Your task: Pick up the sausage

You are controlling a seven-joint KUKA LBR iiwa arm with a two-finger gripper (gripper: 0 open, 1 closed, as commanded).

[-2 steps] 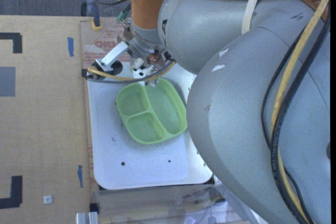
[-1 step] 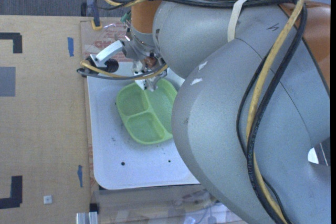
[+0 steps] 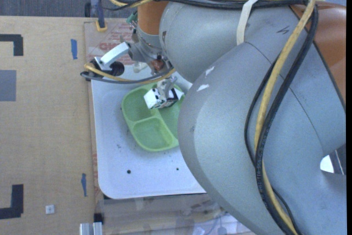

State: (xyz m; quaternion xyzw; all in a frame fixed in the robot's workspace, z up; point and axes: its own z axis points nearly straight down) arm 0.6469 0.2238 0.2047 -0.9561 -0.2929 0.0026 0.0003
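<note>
Apparently the gripper [image 3: 163,95] hangs over the green tray [image 3: 148,125] in the bin [image 3: 110,162]; its state and the sausage's spot cannot be told, so it may clip the tray.

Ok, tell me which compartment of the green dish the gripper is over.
The gripper is over the upper compartment of the green dish, the one towards the orange band. The lower compartment lies uncovered, nearer the bin's bare floor.
</note>
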